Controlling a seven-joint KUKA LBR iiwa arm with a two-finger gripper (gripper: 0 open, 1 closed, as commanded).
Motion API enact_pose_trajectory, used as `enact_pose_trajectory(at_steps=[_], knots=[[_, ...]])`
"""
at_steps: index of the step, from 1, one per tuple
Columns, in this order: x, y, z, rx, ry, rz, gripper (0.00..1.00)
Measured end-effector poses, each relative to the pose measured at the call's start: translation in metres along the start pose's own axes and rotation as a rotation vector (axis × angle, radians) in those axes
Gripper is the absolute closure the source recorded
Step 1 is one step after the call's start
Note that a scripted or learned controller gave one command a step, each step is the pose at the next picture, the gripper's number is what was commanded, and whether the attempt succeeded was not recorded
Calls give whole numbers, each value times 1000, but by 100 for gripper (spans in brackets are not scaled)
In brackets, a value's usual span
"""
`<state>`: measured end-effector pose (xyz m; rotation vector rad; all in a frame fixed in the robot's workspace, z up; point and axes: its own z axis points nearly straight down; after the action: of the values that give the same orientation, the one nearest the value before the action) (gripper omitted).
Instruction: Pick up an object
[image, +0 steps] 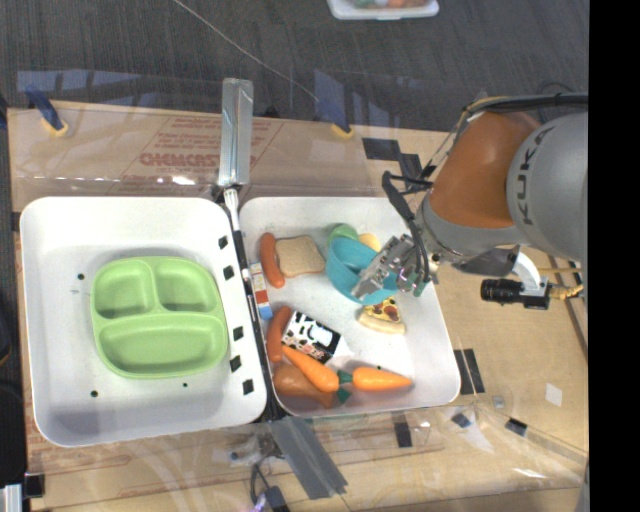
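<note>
A wooden table (120, 150) with clear sheeting taped over it carries two shallow white bins side by side, dark carpet showing along the top of the frame. The left bin (50, 300) holds a green divided plate (158, 315) at its centre. The right bin (440, 350) is crowded with toy food.

The grey arm reaches in from the right of the frame, and its gripper (393, 272) hangs low over the upper right part of the right bin. The gripper sits at the right edge of a teal cup (345, 262), which lies immediately to its left in the frame and seems to touch or overlap it. Whether the gripper is open or closed, and whether anything is caught in it, I cannot tell from this slant; the metal parts blur against the cup.

The relation that matters is this closeness: the teal cup is the nearest candidate, just left of the gripper. A pizza slice (382, 316) lies just below the gripper, lying flat and probably harder to pinch. Farther off toward the lower left are a carrot (382, 379) with its long axis running left to right, a second carrot (314, 370) lying at a diagonal, a bread slice (300, 257) and a sausage (268, 260) upright along the bin's left wall.

A grasp on the cup's rim looks the likeliest next step.
</note>
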<state>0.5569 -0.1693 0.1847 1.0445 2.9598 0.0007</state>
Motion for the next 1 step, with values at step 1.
enact_pose_trajectory(at_steps=[1], knots=[[-41, -15, 84, -6, 1, -178, 100]])
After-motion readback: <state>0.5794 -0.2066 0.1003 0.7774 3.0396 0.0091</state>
